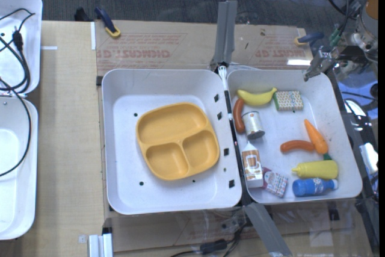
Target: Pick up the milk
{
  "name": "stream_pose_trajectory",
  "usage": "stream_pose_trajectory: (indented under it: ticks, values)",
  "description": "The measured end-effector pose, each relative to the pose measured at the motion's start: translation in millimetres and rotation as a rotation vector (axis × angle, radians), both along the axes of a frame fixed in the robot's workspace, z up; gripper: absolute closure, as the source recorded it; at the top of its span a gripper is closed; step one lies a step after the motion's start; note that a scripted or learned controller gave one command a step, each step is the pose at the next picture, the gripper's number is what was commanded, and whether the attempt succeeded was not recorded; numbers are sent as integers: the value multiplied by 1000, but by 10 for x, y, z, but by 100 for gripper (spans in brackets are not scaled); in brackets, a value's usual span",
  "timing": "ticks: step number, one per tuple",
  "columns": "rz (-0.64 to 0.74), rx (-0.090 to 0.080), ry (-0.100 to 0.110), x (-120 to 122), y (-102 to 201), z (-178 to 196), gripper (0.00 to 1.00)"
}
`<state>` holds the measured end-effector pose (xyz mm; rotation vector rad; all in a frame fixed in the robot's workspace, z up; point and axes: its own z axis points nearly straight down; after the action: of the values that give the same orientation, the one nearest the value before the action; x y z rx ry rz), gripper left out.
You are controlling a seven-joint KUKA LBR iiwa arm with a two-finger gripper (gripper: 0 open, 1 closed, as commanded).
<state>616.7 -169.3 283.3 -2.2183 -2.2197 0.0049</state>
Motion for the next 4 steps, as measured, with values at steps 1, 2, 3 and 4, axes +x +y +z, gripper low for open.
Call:
stream_pose_trajectory:
  ticks: [1, 2, 3, 4]
  values:
    - [-52, -1, -15, -838, 495, -1827, 0]
    - [-69, 0, 0, -1028, 541, -1822, 0]
    - [408, 0, -3, -808, 725, -1933, 0]
    - [403, 1, 0, -810, 716, -1862, 100]
